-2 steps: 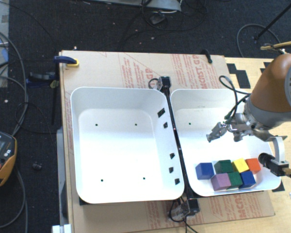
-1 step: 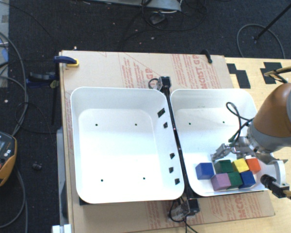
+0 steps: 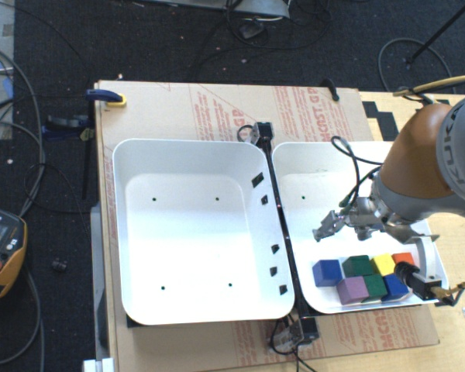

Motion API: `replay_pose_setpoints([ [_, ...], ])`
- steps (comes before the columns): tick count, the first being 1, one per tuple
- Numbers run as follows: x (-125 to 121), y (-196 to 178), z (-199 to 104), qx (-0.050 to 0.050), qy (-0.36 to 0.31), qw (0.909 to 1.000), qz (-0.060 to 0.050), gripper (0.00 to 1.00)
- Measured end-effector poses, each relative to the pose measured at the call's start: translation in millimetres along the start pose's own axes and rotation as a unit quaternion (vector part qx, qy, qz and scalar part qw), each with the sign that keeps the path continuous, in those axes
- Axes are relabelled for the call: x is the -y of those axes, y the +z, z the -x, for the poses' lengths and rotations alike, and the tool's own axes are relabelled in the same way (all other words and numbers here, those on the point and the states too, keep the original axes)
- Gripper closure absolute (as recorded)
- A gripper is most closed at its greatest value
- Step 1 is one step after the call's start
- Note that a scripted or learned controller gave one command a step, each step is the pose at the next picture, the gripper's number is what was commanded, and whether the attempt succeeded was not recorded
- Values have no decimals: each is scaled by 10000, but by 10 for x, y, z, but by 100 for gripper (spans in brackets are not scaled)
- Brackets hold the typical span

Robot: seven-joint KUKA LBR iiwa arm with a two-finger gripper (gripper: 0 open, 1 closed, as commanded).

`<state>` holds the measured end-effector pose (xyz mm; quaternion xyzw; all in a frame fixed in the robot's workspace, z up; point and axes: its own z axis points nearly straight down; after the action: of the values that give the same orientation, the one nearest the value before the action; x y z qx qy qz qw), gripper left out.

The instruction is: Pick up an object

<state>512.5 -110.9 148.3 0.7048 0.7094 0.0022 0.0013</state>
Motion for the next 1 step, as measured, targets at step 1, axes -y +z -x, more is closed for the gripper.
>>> replay_pose_setpoints([
  [1,-602,630,163,6,27,10000,-40,0],
])
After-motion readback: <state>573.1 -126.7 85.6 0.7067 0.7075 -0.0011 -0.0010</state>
